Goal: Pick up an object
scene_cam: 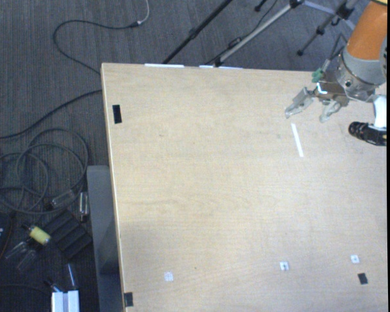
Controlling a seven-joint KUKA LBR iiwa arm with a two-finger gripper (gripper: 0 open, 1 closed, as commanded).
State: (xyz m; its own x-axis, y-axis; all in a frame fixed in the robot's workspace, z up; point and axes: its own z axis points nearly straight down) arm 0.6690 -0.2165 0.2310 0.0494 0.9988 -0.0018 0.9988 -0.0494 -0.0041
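Over the bench [214, 194] at far right, jaws spread apart, near a thin white strip [298, 140], possibly tape.

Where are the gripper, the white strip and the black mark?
gripper [307, 114]: camera view, midway between its fingertips.
white strip [298, 140]: camera view, its middle.
black mark [117, 114]: camera view, its middle.

1. A broad, rounded orange band [370, 28] sits at about two o'clock in the view.
2. At its seven o'clock is a grey metal wrist ring [363, 70].
3. The gripper [307, 114] has two slim, pale grey fingers [298, 104], with a small green patch [316, 75] at their base.
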